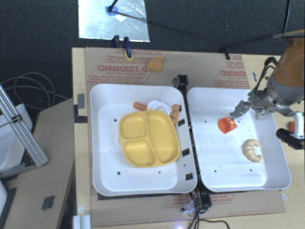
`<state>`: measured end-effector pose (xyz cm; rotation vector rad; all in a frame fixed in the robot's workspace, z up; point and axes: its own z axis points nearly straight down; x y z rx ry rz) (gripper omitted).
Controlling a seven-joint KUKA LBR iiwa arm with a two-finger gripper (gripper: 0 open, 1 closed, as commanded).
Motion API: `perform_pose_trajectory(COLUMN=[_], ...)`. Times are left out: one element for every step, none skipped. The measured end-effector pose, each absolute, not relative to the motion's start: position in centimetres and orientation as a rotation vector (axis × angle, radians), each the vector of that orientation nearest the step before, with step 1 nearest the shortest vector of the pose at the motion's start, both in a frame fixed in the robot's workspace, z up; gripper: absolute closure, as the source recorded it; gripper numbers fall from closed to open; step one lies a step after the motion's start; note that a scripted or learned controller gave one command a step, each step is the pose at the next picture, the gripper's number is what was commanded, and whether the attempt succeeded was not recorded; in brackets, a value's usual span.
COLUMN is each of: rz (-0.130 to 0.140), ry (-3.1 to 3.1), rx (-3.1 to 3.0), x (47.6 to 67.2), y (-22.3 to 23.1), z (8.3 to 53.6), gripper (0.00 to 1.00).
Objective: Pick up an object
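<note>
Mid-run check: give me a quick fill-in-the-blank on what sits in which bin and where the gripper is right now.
1. The yellow divided plate lies in the ____ bin as the camera sees it.
2. The red object and the croissant share the ____ bin.
3. The gripper hovers closest to the ____ object.
4. The plate has ____ compartments.

Missing words: left; right; red; three

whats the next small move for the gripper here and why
Probably ease the gripper down and slightly left onto the red object: it sits just above and right of that piece in the right bin, nearer than the croissant.
</note>
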<state>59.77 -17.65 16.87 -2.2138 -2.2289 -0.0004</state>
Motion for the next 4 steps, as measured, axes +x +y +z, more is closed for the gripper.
perform_pose_trajectory(rz=[-0.006,0.002,-0.004,-0.012], ry=[-2.235,-2.226,-2.232,-2.237], rx=[-2.219,-2.206,-2.216,-2.21], x=[67.2,61.7,62.0,56.4], y=[-20.7,-13.9,-14.3,-5.1], z=[12.1,8.1,9.6,23.2], gripper=[0.0,0.0,1.0,1.0])
